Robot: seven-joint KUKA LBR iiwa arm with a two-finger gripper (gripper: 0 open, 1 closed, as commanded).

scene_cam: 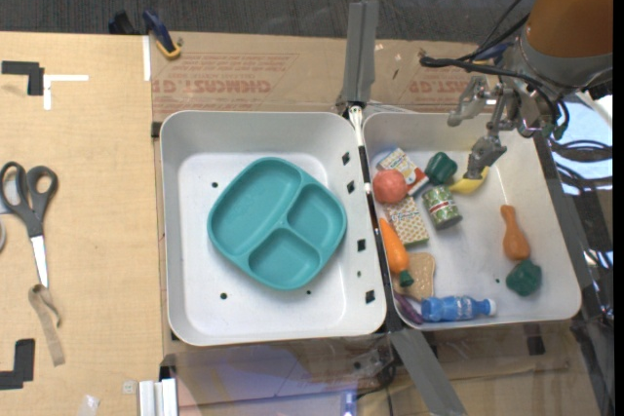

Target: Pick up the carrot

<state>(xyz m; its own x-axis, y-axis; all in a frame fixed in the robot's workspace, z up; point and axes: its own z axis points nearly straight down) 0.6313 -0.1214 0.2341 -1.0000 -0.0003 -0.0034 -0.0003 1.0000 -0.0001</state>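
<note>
The carrot (393, 245) lies against the left wall of the right bin (556, 209), between a red ball (389, 187) on its far side and a cracker (421, 274) on its near side. My gripper (485, 154) hangs well apart from it, over the bin's far right part just above a banana (470, 184); whether it is clenched or released I cannot tell. The left bin (185, 209) holds 1 teal tray (278, 223).
</note>
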